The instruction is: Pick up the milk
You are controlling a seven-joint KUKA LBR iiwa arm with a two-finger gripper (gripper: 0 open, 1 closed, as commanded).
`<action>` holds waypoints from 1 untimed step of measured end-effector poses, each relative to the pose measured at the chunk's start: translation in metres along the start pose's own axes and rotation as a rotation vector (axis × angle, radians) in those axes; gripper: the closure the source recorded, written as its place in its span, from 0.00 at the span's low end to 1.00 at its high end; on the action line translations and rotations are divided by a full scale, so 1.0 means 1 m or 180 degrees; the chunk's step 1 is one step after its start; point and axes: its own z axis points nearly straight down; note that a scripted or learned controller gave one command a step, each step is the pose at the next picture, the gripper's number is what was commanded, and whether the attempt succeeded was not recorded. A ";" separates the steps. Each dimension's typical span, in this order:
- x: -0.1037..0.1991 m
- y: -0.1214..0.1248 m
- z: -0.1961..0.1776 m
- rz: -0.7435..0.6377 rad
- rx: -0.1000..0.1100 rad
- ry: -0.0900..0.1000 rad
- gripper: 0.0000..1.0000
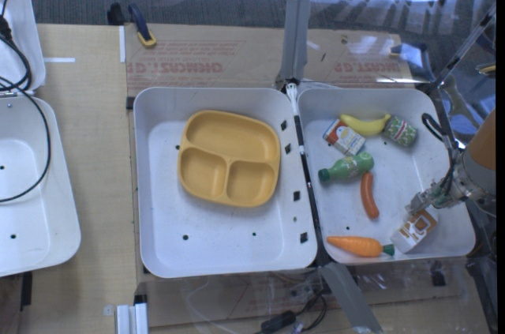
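The end effector (430, 200) reaches in from the right over the right white plastic bin (442, 105), its tip just above a small white and brown milk carton (416, 230). Whether it touches or grips the carton, or how far it is open, cannot be told. The carton lies tilted near the bin's lower right corner. Nearby lie a smooth orange carrot with a green stub (359, 246), a reddish sausage (368, 195), a green plastic bottle (346, 169), a yellow banana (364, 123), a small red and white box (345, 138) and a green can (401, 132). The left bin (158, 245) holds a yellow three-compartment tray (230, 157).
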 end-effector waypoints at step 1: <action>0.001 0.000 0.000 0.0000 0.0002 0.0007 0.00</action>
